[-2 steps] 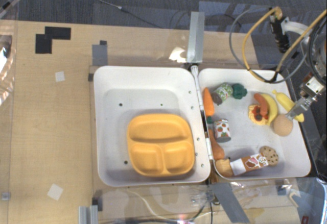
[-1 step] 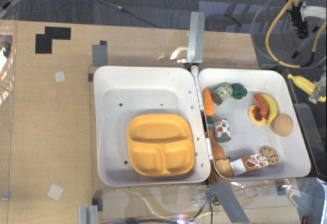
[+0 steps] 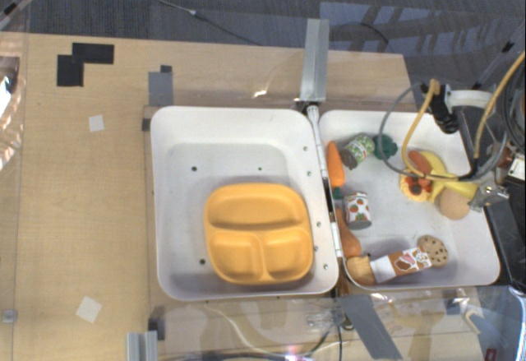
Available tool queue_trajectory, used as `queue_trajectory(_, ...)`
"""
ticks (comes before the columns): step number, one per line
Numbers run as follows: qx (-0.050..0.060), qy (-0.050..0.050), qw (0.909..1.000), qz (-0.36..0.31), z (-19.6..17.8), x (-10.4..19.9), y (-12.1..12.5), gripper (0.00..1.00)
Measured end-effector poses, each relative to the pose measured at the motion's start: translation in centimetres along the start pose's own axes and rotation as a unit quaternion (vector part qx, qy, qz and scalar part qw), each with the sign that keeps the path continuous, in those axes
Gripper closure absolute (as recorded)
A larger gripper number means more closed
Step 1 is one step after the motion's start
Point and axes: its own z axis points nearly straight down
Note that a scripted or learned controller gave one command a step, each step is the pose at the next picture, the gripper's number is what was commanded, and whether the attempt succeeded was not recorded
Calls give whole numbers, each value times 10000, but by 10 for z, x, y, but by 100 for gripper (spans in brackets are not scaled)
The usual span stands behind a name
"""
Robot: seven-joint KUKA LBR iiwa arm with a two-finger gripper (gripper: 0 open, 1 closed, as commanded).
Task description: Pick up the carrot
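Closest to the lens, a cookie box (image 3: 404,261) lies along the right bin's (image 3: 460,279) front wall. The carrot (image 3: 333,164) lies well behind it, pressed lengthwise against that bin's left wall, with a small can (image 3: 357,210) just beside its tip. The tool (image 3: 490,194) sits at the far right edge, and I cannot tell whether it is wide or narrow. The likely trouble is that the wall blocks one side of the carrot, so the tool may slip off or nudge the can.
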Motion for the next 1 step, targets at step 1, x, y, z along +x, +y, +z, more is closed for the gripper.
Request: queue_trajectory(1, -4, -5, 9975, -706, 81, -20, 18, 100)
